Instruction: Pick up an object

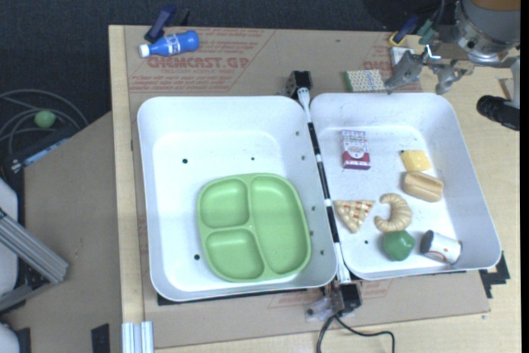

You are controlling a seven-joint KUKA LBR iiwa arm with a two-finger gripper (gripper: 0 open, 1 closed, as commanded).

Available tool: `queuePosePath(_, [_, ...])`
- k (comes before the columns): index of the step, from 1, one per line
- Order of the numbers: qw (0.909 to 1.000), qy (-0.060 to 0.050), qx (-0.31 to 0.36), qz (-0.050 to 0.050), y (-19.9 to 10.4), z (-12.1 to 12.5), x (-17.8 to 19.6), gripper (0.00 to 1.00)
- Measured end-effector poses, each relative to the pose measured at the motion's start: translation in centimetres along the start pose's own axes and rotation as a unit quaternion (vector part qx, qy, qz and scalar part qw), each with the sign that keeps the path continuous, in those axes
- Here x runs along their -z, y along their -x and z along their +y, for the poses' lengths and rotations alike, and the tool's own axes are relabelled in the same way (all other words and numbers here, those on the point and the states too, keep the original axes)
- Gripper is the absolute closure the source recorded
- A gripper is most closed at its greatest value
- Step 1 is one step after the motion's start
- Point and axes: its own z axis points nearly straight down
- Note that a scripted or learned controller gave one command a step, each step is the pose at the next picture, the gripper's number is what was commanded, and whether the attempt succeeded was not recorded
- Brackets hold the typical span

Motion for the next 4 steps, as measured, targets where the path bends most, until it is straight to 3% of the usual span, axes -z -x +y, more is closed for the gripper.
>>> queuePosePath(1, [1.0, 0.0, 0.0, 0.001, -1.4, -3.8, -17.6, 0.0])
queuePosePath(2, [1.0, 0.001, 0.0, 0.0, -2.1, -3.0, -18.9, 0.0])
queuePosePath(3, [1.0, 0.002, 0.0, 0.0, -2.0, -3.0, -17.9, 1.0])
queuePosePath(4, [1.0, 0.002, 0.001, 0.001, -10.3, -3.5, -8.4, 1.0])
